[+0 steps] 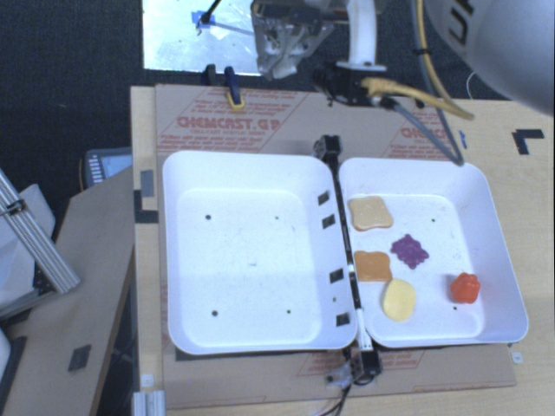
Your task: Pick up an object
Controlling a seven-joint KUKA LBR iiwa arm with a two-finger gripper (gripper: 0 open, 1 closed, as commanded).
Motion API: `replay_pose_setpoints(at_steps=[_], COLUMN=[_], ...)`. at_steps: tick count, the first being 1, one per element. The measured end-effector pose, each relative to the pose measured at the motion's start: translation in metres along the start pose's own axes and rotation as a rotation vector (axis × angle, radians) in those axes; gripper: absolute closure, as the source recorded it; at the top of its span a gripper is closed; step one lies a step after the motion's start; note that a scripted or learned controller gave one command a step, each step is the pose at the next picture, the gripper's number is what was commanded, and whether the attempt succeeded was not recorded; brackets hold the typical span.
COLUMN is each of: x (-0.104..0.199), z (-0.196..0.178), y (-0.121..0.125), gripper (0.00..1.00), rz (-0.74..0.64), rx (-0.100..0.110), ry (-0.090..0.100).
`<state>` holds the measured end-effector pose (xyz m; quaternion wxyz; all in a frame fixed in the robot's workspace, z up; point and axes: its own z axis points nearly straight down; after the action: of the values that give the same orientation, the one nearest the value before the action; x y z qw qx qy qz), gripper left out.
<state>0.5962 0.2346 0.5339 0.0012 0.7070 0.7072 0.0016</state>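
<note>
Since the gripper (279,59) hangs far behind the bins, jaws' state I can't tell, I'd drop straight onto the isolated red piece (465,288) in the right bin (499,224).

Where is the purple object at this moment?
The purple object lies in the right bin, near its middle. The brown slice is to its lower left, the yellow disc below it and the red piece to its lower right.

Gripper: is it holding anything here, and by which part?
Nothing is held. The gripper hangs above the bench's far edge, nothing between its fingers.
</note>
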Motion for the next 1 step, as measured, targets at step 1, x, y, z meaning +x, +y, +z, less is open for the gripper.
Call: replay_pose_setpoints(at_steps=[1], x=[0.0002], z=[0.0003], y=[-0.0606], gripper=[1.0], rz=[-0.006], rx=[0.004], ry=[0.001])
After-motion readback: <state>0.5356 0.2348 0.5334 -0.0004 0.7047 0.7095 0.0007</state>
